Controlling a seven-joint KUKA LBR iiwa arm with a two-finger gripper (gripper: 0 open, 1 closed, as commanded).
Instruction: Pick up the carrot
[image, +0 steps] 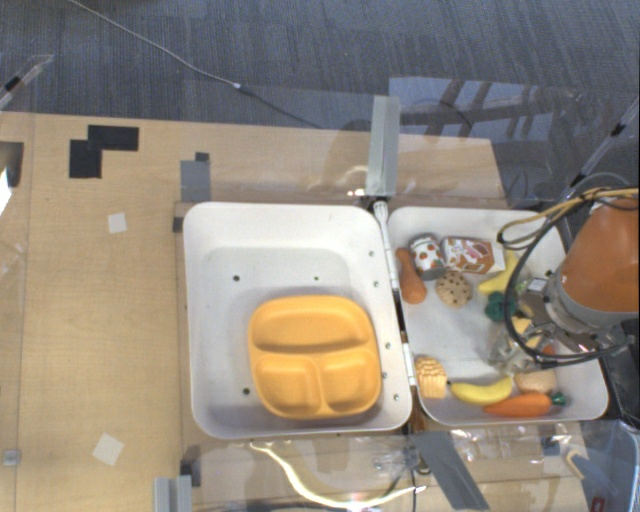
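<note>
We take this for a robotics lab: a pale wooden table (90, 330) stands on grey-blue carpet (250, 50), with black square markers (100, 148) stuck to its top and grey metal brackets (382, 145) fixing two shallow white plastic bins (215, 250) side by side. Loose cables (530, 225) trail across it, and toy plastic foods (452, 288) serve as test pieces.

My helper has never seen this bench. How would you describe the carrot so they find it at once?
Look in the right-hand white bin, at its near edge. The carrot lies flat there, just below the yellow banana. It is the orange, tapered piece with a green tip, unlike the blunt reddish sausage by the divider.
</note>
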